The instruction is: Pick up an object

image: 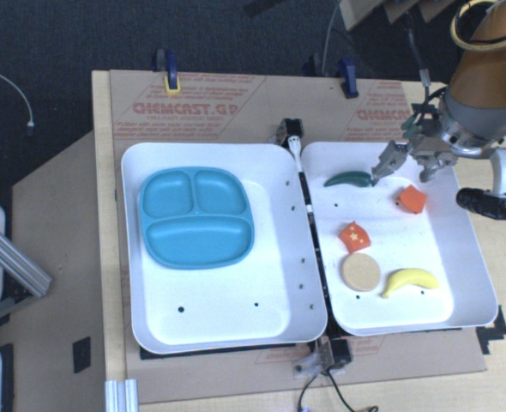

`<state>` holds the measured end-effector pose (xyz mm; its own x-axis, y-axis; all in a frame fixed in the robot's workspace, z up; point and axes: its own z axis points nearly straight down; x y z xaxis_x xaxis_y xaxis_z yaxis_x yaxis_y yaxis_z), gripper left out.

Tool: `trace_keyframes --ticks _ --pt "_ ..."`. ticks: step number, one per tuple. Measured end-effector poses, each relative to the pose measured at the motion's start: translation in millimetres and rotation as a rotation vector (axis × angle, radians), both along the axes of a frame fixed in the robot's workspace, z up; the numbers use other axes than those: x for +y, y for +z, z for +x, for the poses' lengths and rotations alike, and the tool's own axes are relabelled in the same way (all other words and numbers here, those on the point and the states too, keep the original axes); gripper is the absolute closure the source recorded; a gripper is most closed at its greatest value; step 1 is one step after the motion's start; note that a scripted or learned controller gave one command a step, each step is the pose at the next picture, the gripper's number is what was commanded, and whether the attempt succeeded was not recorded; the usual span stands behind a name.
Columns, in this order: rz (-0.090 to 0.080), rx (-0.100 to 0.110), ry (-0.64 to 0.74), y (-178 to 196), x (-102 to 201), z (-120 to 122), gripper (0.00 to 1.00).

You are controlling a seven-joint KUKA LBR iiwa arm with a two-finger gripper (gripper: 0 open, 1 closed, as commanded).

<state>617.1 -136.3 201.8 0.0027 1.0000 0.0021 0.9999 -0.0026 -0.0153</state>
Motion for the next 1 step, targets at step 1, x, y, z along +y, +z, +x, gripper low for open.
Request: trace_keyframes --ticks 1 --pt "-0.002 -0.015 0.003 9.3 0.4 2.9 0.0"
